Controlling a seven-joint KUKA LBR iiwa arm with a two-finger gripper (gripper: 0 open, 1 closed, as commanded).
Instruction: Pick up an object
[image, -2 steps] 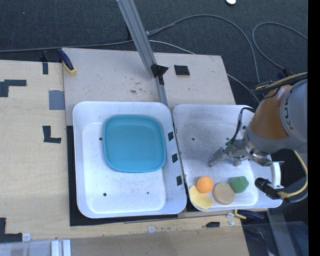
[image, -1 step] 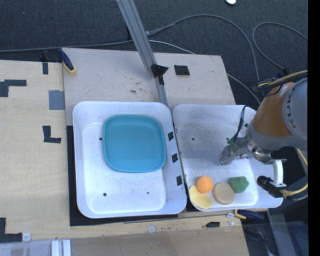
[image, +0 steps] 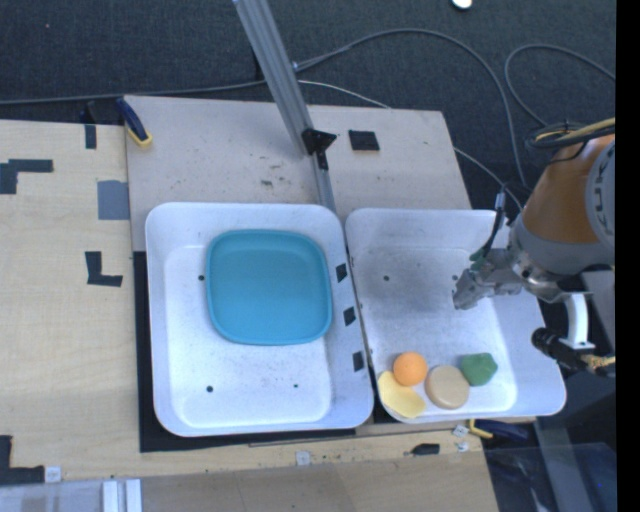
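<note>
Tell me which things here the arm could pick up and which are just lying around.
Belong to the job: orange ball, tan round piece, green piece, yellow piece, all in the right bin; gripper above them.

Lying about: blue plate in the left bin, cables.

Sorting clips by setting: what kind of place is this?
Likely a robotics lab test bench: loose cables on dark floor, two white bins on a taped board, and a robot gripper.

Arm (image: 570, 215) reaching in, gripper (image: 468, 293) lowered
</note>
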